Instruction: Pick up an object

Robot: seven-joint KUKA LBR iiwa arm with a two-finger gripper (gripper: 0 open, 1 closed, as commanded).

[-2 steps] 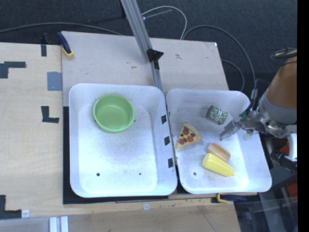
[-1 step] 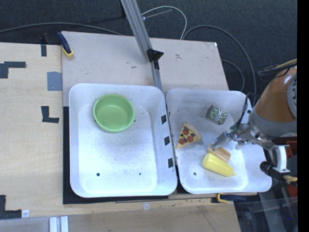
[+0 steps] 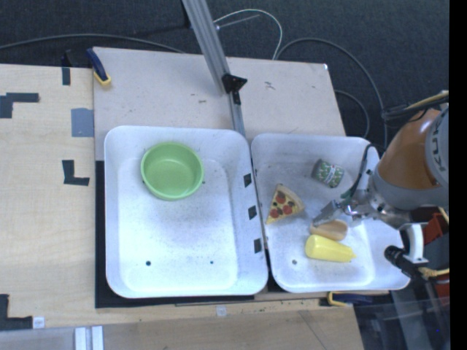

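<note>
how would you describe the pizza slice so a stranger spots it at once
Look in the right bin, along its left wall. The pizza slice lies there, apart from the can and yellow piece. It is the one flat triangle, orange with red spots.

right bin: pizza slice toy (image 3: 284,203) flat, left-centre | small green can (image 3: 328,172) on its side, upper area | tan bun-like piece (image 3: 332,230) just above yellow cone-ish block (image 3: 328,249) | left bin: green bowl (image 3: 172,170) upright
</note>
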